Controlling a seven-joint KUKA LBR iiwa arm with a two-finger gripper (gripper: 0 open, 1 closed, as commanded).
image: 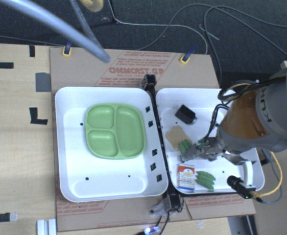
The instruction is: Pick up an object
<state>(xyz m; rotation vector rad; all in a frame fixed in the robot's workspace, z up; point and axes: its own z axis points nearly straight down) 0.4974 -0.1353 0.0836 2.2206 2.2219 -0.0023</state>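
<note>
Two white bins logged side by side: left bin [65, 146] held a green divided plate [116, 130]; right bin [209, 94] held a black block [185, 114], a tan flat piece [175, 135], a small green leafy toy [185, 145], a red-and-white carton [186, 176] and a green pod toy [205, 179]. Gripper [196, 151] sat low in the right bin, just beside the leafy toy; I could not tell its state. I judged that toy light, soft and squashy, best pinched across its narrow middle. Carton: light, stiff, probably slick-sided; take by the long edges
</note>
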